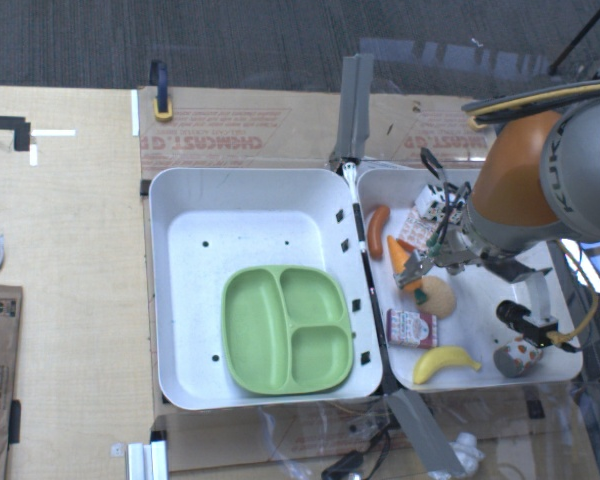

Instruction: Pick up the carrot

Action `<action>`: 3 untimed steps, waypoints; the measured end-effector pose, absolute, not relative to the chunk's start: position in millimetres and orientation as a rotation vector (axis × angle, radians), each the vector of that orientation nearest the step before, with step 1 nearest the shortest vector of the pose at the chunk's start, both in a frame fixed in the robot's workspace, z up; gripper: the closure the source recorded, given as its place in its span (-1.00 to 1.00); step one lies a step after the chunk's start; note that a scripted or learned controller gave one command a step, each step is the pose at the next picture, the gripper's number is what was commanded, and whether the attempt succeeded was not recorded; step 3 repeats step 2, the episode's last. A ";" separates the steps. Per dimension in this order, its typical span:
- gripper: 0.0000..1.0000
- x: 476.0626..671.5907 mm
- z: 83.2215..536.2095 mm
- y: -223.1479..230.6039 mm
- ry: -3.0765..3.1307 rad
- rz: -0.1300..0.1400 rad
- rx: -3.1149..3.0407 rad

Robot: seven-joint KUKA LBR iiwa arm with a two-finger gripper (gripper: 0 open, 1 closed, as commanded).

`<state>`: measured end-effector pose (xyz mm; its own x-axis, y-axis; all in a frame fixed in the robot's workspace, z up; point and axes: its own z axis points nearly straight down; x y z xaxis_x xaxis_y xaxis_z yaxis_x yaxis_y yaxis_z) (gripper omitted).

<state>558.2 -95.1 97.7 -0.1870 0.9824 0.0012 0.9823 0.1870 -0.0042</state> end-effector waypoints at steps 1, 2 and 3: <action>1.00 558.6 107.2 -96.8 -2.413 0.003 -2.007; 1.00 625.1 191.7 -55.7 -2.403 0.002 -2.026; 1.00 625.1 191.7 -55.7 -2.403 0.002 -2.026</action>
